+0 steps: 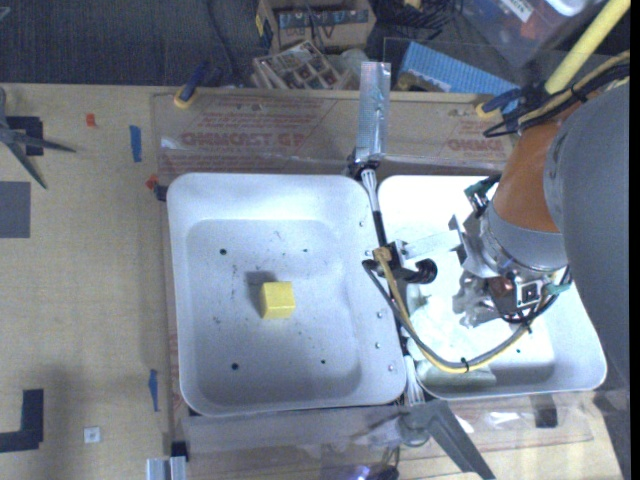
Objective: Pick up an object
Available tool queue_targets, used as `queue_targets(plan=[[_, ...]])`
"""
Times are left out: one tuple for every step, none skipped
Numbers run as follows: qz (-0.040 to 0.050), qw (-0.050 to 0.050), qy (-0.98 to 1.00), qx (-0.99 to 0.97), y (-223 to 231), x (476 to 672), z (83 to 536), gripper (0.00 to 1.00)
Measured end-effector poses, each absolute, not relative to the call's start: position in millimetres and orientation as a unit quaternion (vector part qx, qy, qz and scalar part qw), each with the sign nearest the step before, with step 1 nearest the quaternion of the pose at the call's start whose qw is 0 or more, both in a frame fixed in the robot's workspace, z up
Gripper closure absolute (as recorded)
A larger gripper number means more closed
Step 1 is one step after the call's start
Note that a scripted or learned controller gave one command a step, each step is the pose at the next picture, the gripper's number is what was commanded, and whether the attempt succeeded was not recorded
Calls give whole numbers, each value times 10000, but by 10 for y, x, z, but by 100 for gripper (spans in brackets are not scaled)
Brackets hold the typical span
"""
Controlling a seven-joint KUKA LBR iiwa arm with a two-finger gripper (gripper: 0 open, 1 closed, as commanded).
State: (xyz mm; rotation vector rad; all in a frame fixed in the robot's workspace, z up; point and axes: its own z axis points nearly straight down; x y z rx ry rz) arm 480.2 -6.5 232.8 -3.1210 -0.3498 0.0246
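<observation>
Yellow cube (278, 299) in left bin (200, 208) | pincer (476, 306) over right bin (585, 363), wrist-hidden, state unclear

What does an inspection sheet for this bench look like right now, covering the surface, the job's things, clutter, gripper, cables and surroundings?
Surface: wooden bench bearing two white bins side by side, left bin and right bin.
Job's things: one yellow block lying near the middle of the left bin, apart from the arm.
Clutter: dark specks on the left bin's floor; blue tape marks on the bench.
Gripper: gripper low over the right bin; state of jaws cannot be told.
Cables: yellow and black cables looping along the divide between the bins into the right bin.
Surroundings: cardboard sheet behind the bins; boxes and wires beyond the bench.
</observation>
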Motion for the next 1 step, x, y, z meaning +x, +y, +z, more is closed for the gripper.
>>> queue_targets(plan=[[27, -2, -1818, -9833, -495, 5398, 1967, 100]])
